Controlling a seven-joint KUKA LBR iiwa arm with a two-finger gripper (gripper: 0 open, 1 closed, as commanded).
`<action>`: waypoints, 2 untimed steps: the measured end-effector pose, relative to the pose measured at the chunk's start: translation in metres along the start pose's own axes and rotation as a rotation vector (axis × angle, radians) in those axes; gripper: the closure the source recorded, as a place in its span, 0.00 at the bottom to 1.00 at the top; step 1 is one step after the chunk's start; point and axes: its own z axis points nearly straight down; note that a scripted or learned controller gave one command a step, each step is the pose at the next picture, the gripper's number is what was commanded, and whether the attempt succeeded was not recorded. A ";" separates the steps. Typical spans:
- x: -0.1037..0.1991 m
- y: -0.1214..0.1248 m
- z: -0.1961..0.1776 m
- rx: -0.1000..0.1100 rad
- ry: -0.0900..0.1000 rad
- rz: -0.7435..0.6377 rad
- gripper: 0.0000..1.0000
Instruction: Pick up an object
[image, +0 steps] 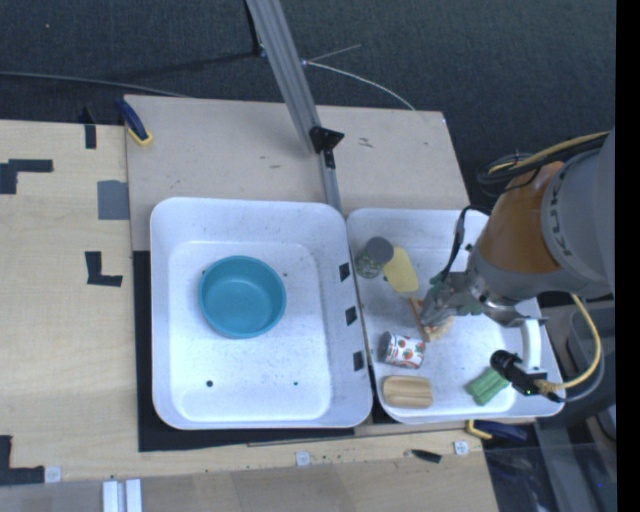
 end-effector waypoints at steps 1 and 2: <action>-0.005 -0.001 -0.043 0.017 0.010 -0.002 1.00; 0.005 0.001 -0.095 0.016 0.010 -0.004 1.00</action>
